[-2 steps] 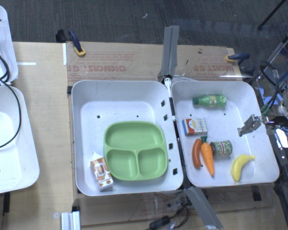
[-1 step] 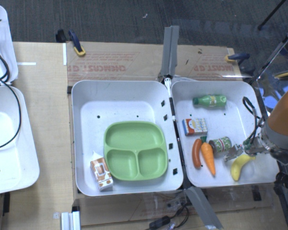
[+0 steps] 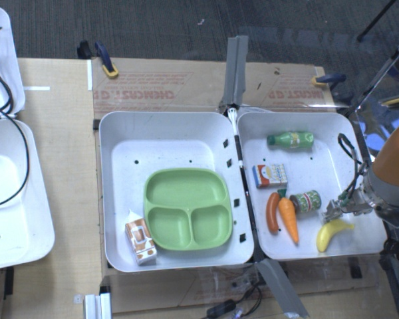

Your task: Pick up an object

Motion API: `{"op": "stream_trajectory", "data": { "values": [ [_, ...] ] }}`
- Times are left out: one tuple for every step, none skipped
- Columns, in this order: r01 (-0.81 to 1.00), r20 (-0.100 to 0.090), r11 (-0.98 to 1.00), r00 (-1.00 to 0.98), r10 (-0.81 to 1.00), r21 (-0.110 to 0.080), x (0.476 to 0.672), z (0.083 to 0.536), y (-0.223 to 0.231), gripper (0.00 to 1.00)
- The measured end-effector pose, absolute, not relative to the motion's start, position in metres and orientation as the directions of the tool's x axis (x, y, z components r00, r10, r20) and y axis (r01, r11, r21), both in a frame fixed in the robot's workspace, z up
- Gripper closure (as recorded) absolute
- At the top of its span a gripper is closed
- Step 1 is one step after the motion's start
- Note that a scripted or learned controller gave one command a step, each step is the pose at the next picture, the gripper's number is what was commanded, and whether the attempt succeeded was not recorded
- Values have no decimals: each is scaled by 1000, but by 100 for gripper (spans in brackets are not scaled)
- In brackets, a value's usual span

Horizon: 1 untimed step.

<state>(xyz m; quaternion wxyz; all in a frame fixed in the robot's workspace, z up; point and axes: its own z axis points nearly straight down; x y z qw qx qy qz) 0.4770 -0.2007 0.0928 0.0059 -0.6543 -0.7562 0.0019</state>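
Note:
My gripper (image 3: 339, 209) hangs low over the right bin (image 3: 306, 121), near its right wall. It sits just above the top end of a yellow banana (image 3: 331, 234) and just right of a small green can (image 3: 306, 201) lying on its side. Nothing shows as lifted. Left of the can lie an orange carrot (image 3: 289, 220) and a red sausage (image 3: 272, 212), side by side. A small red and white box (image 3: 270, 175) lies above them. Near the bin's far wall rests a green bottle (image 3: 290, 139).
The left bin (image 3: 120, 178) holds a green divided plate (image 3: 187, 209) and an orange carton (image 3: 140, 240) at its front left corner. A grey divider (image 3: 236, 72) rises between the bins. The arm (image 3: 392, 165) comes in over the right wall.

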Motion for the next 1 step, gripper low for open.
{"op": "stream_trajectory", "data": {
  "values": [
    [989,7,144,-144,990,-11,477,93,-201,0]
  ]
}}
